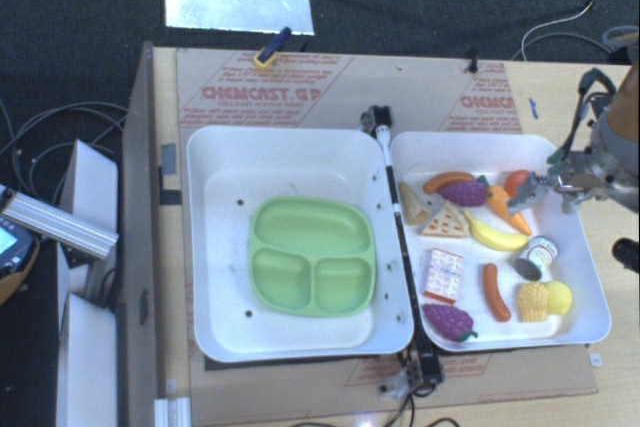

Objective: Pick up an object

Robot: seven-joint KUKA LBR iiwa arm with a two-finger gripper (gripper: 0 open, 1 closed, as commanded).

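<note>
A: Starting at the left, what sits in the left bin [215,165]?

B: A pale green divided plate [312,257], lying flat near the bin's middle, one wide section at the back and smaller ones toward the front. Nothing lies on it.

A: And across the divider?

B: The right bin [590,315] holds a scatter of toy food. Along its left side there is a pizza slice [445,220], and below that a white cracker packet [443,273] with red print. At the front left corner lies a purple grape bunch [450,320].

A: Further right?

B: At the back, a second purple grape bunch [463,192] rests against an orange sausage-like piece [443,181]. Just right of them is an orange carrot [505,207], and a red piece I cannot identify sits behind it. A yellow banana [497,235] curves below the carrot. A red hot dog [494,291] stands apart toward the front. Near the right wall are a small tin can [537,257] lying on its side, a corn cob [533,300] and a lemon [559,296] touching it.

A: Where is the arm?

B: It enters from the right edge. The gripper [528,193] hangs over the back right part of the right bin, its tip just beside the carrot and the red piece.

A: Is it grasping anything?

B: I cannot tell whether the claw is clenched or released; nothing is clearly between its tips.
</note>
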